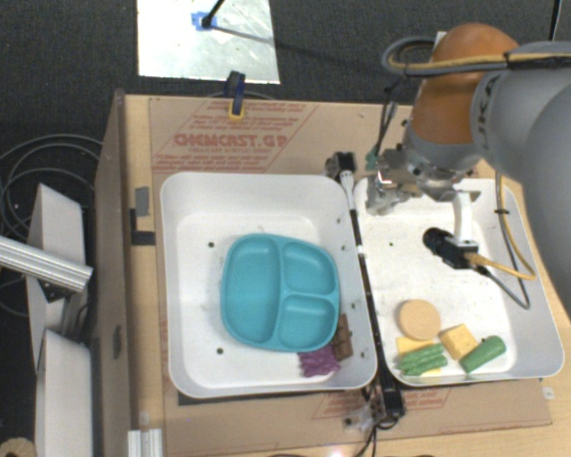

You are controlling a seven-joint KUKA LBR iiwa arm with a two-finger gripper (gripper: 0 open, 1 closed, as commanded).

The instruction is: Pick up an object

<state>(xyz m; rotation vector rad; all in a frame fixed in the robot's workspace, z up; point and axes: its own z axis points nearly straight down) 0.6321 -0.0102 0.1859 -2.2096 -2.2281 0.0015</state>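
You can see two white bins side by side on the desk (133, 160). The left bin (186, 255) and the right bin (542, 336) touch along the middle. Brown cardboard (228, 131) with red letters lies under them. Behind it, on the dark floor, sits a shiny silver sheet (209, 27) with a bit of blue tape (203, 20). At the left you see loose black cables (19, 174) and a white box (52, 246).
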